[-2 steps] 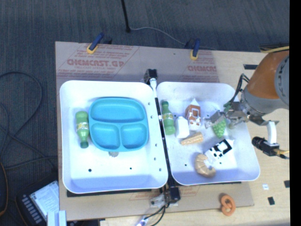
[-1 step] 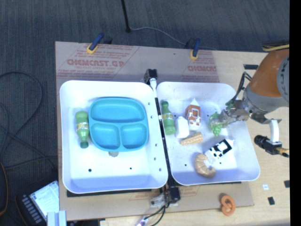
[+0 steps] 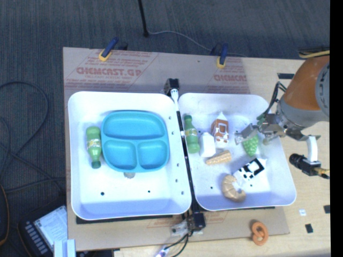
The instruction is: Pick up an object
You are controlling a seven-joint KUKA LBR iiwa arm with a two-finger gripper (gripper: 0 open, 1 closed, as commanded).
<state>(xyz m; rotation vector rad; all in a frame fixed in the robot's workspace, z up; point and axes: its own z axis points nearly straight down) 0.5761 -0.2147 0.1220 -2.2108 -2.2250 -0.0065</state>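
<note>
The gripper point(image 3: 256, 132) hangs in the right bin point(image 3: 284, 191) just above the green grapes point(image 3: 250, 145), fingers apart and holding nothing, and that bunch looks light, knobbly and probably rigid plastic, best pinched across its widest middle

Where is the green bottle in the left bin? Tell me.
The green bottle lies in the left bin in the camera view, lengthwise along the left edge of the blue divided tray, near the bin's left wall.
</note>
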